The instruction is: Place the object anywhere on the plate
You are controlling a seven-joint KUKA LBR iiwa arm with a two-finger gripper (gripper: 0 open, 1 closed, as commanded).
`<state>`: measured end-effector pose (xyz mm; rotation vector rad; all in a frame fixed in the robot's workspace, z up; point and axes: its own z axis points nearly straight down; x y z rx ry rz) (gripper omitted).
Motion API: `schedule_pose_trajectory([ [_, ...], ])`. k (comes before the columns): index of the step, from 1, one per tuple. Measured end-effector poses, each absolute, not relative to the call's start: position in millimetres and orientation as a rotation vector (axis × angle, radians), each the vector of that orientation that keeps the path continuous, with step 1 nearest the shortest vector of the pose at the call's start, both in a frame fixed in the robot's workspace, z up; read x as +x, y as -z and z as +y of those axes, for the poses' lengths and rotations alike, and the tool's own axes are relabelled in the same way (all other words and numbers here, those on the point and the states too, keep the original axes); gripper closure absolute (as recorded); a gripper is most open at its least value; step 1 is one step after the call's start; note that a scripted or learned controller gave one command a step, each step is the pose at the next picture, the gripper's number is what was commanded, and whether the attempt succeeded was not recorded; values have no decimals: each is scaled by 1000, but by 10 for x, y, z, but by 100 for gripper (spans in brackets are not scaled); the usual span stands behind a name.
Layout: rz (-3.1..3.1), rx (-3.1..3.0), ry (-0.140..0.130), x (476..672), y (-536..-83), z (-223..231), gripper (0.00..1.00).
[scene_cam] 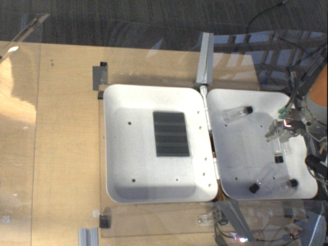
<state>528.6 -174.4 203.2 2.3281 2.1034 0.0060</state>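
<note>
- Gripper [281, 132] is hanging over the right bin [230, 181], near its right wall — you cannot tell how its jaws are standing.
- Plate [171, 134], dark and ribbed, is lying in the middle of the left bin [123, 183].
- Clear tubes with black caps are lying in the right bin — one [238, 113] at upper left, one [278, 152] just below the gripper, two [261, 181] [287, 185] along the front.
- You are seeing no tube on the plate.

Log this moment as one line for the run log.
gripper: over right bin, grip unclear | clear vials: lying in right bin | dark plate: left bin, nothing on it | placement: not yet done
</note>
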Motion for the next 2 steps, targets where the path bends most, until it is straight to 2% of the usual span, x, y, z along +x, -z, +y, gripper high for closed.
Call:
schedule_pose_trajectory([
  [1, 1757, 2603, -1, 6120, -1427, -1451, 100],
  [2, 1980, 2433, -5, 6703, -1852, -681, 100],
])
